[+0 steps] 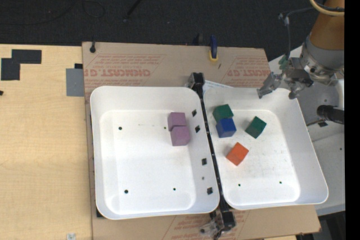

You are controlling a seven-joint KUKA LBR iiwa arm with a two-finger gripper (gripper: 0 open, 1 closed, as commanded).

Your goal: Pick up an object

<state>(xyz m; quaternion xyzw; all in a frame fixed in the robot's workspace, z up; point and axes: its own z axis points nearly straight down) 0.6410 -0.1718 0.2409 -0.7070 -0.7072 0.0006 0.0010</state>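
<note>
In the right bin [304,188] lie a green block [223,112], a blue block [226,127] touching it, a dark green block [256,126] and an orange block [237,153]. The left bin [112,188] holds two purple blocks [178,128] pressed together. My gripper [280,87] hangs above the right bin's far right corner, up and to the right of the dark green block. Its two fingers are spread apart with nothing between them.
A black divider strip [203,137] runs where the two bins meet. Brown cardboard [146,67] lies under the bins, with a blue and yellow clamp [213,48] at its far edge. Cables trail over the dark floor behind.
</note>
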